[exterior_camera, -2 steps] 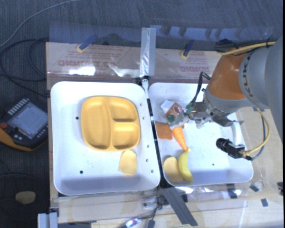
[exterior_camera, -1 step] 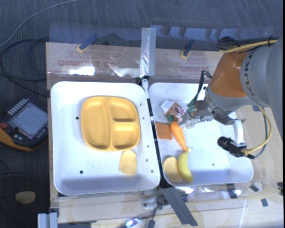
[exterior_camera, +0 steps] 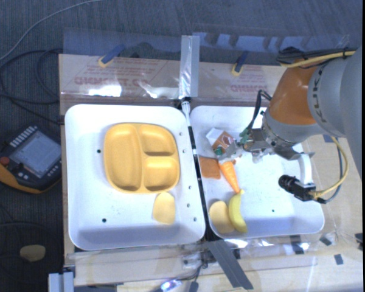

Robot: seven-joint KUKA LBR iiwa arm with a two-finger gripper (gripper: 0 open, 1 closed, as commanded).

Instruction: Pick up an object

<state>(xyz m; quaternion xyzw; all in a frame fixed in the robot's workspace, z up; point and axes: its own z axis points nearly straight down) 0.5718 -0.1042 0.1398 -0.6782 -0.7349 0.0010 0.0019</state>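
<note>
You're looking at a brown cardboard-topped bench (exterior_camera: pixel 79 78) carrying two shallow white plastic bins: the left bin (exterior_camera: pixel 85 163) and the right bin (exterior_camera: pixel 280 215) touch along their inner rims. What may be clear plastic sheeting (exterior_camera: pixel 140 72) covers its far edge.

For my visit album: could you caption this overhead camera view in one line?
Robot arm's end effector reaches into the right bin above a toy carrot and banana; a yellow tray fills the left bin.

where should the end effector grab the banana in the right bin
Probably the banana's middle, coming straight down with the fingers across its narrow width. It lies flat, running roughly top to bottom in the camera view, with a round yellow piece touching its left side, so the right side offers freer room.
</note>
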